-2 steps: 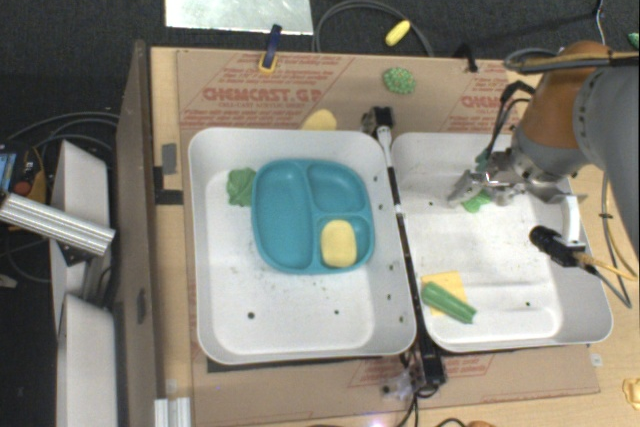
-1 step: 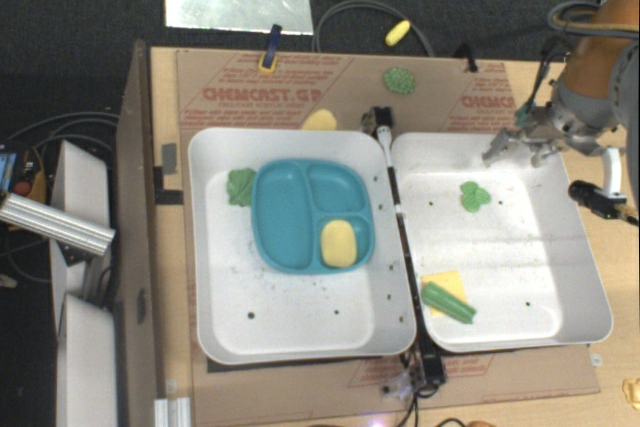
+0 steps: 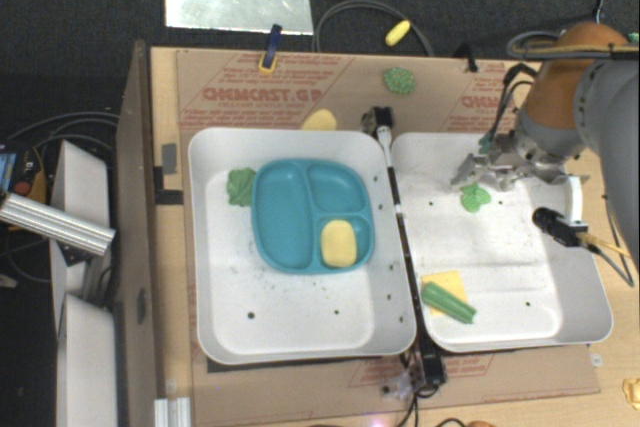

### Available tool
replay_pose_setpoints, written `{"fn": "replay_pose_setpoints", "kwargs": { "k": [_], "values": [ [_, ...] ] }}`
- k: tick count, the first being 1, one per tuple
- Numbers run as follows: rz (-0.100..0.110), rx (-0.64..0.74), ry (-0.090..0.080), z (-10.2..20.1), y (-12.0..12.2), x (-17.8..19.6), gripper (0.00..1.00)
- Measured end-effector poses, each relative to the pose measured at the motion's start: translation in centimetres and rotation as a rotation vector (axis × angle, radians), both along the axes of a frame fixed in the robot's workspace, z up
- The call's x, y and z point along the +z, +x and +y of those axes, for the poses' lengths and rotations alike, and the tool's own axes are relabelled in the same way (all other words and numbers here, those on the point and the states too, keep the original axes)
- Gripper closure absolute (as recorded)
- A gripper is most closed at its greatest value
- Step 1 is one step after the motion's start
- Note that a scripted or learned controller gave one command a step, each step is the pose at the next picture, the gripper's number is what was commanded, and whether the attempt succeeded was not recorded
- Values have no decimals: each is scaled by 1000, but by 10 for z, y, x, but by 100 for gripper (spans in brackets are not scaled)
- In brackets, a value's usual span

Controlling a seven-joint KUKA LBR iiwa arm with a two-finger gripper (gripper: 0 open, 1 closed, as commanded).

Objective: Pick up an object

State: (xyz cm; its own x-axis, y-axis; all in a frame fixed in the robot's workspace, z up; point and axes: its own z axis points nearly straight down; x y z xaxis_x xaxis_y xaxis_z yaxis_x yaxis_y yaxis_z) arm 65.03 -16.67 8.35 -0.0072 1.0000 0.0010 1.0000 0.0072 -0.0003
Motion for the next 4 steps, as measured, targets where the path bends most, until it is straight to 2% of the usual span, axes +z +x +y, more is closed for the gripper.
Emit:
{"fn": "replay_pose_setpoints", "kwargs": {
  "k": [1, 2, 3, 4],
  "values": [
    [-6, 1, -2, -2, 2, 13, 100],
    [-5, 2, -3, -2, 2, 13, 0],
    [0, -1, -1, 25, -13, 0, 0],
    [-4, -7, -2, 3, -4, 20, 0]
  ]
}}
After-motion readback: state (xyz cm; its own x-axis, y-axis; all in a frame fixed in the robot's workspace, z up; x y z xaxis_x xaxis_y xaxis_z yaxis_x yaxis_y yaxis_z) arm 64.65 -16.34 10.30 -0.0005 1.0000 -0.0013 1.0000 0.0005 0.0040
